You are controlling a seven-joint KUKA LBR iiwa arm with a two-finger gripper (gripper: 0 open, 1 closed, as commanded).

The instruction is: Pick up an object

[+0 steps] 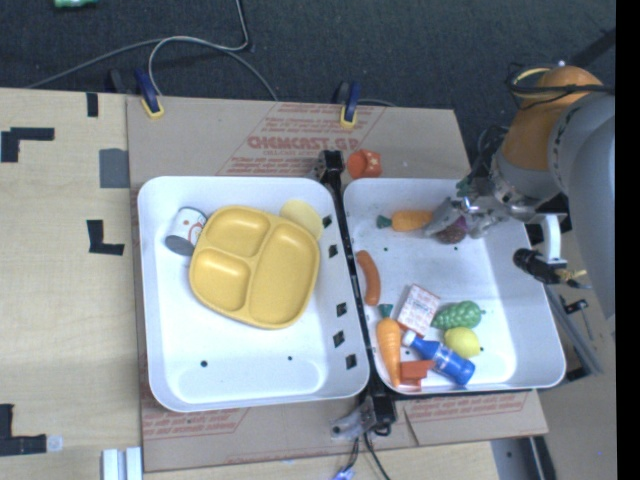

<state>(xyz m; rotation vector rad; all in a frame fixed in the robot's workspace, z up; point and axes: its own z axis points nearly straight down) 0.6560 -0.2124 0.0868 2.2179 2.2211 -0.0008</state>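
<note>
Hovering low over the right bin (520, 368), your gripper (458, 220), whose grasp you couldn't tell, risked nudging the carrot (410, 220) aside.

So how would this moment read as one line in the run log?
claw: low in right bin, upper part | beside: orange toy | yellow plate: left bin | pick: not yet shown

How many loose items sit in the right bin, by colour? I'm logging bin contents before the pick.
Orange: 3, the upper carrot, sausage, lower carrot
Yellow: 1, lemon
Green: 1, bumpy fruit
Blue: 1, bottle
White: 1, packet
Dark: 1, item under the tool
Total: 8
</note>
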